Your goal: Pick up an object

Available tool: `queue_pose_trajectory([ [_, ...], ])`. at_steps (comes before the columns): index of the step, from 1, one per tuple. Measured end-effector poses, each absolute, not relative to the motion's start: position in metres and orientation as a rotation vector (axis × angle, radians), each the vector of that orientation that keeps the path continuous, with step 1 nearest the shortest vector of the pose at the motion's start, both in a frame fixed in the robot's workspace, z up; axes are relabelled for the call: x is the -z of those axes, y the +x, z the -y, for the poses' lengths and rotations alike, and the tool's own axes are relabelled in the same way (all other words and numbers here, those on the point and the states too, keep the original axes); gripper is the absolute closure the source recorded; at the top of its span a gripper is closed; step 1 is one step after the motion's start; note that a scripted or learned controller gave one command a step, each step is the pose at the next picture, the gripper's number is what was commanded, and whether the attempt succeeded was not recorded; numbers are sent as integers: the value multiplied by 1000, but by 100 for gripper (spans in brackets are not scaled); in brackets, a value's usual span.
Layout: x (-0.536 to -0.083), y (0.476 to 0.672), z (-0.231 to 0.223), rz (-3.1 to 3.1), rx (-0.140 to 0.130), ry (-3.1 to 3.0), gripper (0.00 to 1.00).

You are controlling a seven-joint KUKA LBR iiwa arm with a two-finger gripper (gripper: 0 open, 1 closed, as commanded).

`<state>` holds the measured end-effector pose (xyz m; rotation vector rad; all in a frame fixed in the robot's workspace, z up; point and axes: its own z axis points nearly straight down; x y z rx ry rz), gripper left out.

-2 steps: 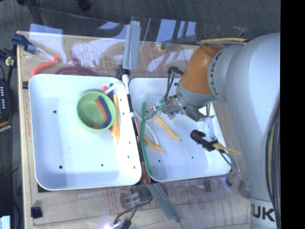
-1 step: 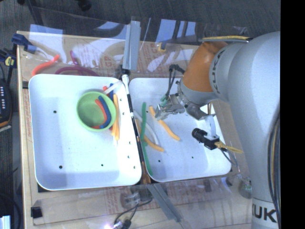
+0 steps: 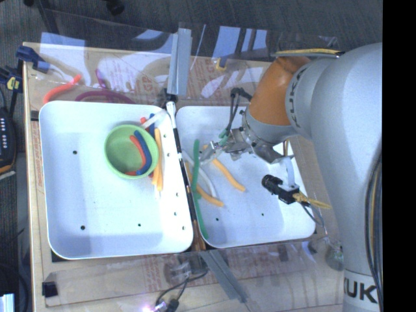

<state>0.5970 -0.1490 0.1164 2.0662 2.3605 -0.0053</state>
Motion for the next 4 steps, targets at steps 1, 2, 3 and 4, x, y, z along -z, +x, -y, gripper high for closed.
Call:
queue_pose_trajectory([
  [1,-98,598,153,-2408,-2,2005,0],
  [2,-107,598,152,-2414,-2,2003,100],
  [3,-107,598,152,-2414,-2,2002,0],
  [4,-117,599,151,-2416,-4,2001,100],
])
